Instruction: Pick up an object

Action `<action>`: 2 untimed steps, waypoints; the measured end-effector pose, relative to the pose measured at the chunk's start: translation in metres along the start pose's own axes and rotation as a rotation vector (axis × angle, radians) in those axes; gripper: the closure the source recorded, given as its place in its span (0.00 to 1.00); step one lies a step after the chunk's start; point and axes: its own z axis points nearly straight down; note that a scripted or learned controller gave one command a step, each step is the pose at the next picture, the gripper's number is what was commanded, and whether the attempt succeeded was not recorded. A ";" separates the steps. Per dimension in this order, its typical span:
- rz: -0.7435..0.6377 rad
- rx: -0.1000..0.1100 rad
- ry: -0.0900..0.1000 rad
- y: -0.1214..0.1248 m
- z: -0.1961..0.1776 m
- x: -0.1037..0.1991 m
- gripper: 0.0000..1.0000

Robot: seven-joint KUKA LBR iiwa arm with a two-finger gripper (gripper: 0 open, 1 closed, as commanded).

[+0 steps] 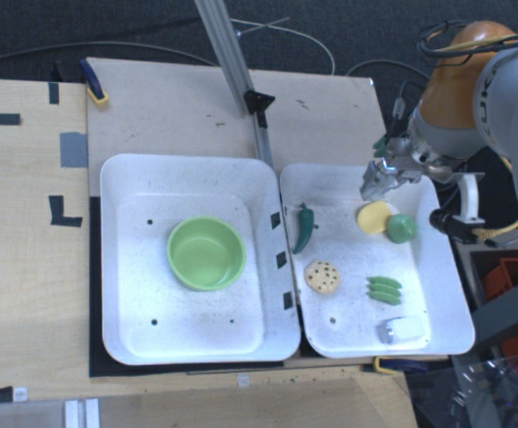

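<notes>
Bowl [206, 253] fills left bin [125, 185]; cookie [322, 277] in right bin [446, 301].

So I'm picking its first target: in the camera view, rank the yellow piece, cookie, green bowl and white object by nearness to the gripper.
From the gripper:
1. Yellow piece, just below it in the right bin.
2. Cookie, lower left in that bin.
3. White object, near the bin's bottom edge.
4. Green bowl, in the left bin.

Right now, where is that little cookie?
The cookie lies in the right bin, near its left wall, below the green pepper.
</notes>
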 end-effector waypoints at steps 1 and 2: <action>0.000 0.000 0.000 0.001 -0.053 0.000 1.00; -0.005 0.006 0.002 0.007 -0.038 0.053 1.00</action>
